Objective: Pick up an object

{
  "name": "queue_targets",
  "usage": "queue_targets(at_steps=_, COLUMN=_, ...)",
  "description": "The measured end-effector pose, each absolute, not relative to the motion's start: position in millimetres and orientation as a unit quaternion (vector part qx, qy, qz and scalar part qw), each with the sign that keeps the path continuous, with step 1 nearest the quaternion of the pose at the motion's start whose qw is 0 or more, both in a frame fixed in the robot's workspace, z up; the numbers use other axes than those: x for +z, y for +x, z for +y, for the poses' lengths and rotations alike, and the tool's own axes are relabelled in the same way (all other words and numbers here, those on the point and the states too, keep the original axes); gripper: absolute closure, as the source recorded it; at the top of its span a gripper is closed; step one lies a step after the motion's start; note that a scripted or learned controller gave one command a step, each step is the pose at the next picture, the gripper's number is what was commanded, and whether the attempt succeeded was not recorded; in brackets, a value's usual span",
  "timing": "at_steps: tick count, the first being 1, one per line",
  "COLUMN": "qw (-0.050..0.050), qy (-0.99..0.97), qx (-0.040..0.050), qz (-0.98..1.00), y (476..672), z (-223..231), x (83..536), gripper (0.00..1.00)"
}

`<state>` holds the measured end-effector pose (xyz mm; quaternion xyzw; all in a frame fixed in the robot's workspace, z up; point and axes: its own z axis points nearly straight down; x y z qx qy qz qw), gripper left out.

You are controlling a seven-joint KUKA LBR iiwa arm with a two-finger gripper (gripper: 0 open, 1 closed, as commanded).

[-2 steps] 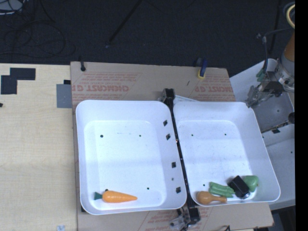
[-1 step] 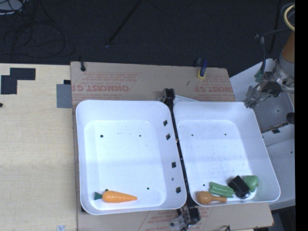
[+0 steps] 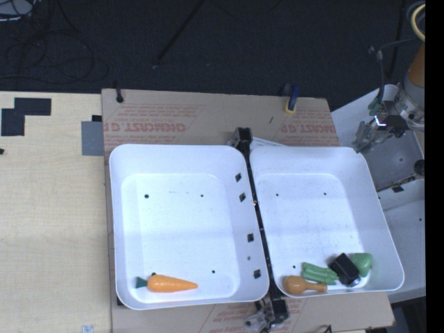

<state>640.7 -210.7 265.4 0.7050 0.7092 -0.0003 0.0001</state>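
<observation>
Left bin (image 3: 125, 186): carrot (image 3: 171, 284) near the front wall.
Right bin (image 3: 374, 207): gourd (image 3: 303, 285), green pods (image 3: 320, 273), black block (image 3: 345, 268), green piece (image 3: 362, 261) clustered at the front.
Hand (image 3: 374, 120): right of the bins; grip unclear.

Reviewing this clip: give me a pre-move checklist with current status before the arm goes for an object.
1. Target available: ok. A carrot lies alone near the front of the left bin.
2. Carrot free of neighbours: ok.
3. Right bin items separated: not ok. A green piece, black block, second green piece and tan piece crowd the front corner.
4. Hand away from the bins: ok, beyond the right bin's far corner.
5. Hand opening: cannot tell.
</observation>
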Motion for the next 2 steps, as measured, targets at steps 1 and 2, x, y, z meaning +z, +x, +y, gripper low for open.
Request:
queue_targets(at_steps=1, qw=0.000, qy=0.705, qx=-0.0003, qz=0.709, y=644.8, z=-210, x=265, gripper=1.00)
queue_targets(at_steps=2, qw=0.001, qy=0.707, qx=0.0006, qz=0.708, y=644.4, z=-184, x=295, gripper=1.00)
